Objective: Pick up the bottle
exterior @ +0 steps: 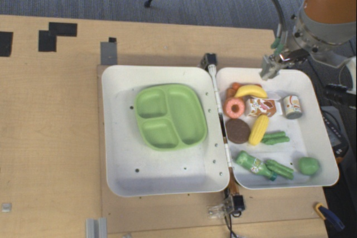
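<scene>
Green bottle (254,164) lies on side in right bin (312,92), at 6 o'clock, touching green pepper-like piece (280,169). Gripper (270,68) hovers over bin's 12 o'clock rim, holding nothing; finger state: cannot tell. Step judged: approach. Next move calls for travel toward 6 o'clock, then descent over bottle. Same bin: banana (251,90), donut (234,108), corn (259,129), can (292,106). Left bin (120,175) holds green divided plate (170,116).

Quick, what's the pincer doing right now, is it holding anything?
Pincer: above the right bin's far edge, holding nothing; open or closed cannot be told.
</scene>
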You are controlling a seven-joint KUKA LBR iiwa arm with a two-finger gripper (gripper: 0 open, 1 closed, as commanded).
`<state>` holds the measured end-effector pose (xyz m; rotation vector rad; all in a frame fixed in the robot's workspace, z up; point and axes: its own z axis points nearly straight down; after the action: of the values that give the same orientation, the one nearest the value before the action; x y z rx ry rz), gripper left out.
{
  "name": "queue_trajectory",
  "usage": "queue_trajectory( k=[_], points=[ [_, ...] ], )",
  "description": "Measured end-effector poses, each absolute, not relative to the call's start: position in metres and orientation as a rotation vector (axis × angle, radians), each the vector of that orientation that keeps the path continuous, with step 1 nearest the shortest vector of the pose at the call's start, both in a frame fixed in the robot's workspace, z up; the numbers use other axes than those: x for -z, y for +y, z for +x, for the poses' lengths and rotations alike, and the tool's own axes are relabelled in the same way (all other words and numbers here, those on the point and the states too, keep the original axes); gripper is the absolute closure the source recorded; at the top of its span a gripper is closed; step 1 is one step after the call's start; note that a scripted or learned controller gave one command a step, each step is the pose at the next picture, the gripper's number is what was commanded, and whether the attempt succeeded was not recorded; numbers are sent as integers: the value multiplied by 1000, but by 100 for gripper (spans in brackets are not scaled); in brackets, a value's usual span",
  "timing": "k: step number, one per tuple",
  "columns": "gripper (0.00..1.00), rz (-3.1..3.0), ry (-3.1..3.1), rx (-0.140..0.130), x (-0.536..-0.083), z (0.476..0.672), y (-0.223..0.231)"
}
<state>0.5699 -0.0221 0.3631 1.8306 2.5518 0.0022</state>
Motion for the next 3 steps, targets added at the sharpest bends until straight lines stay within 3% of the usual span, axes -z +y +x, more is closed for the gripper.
queue_trajectory(
  k=[1,2,3],
  points=[
    [100,1629,2676,-6,-516,534,-22],
    [100,1760,2600,-3,-400,545,-4],
    [100,1507,2747,-7,-504,499,15]
  ],
)
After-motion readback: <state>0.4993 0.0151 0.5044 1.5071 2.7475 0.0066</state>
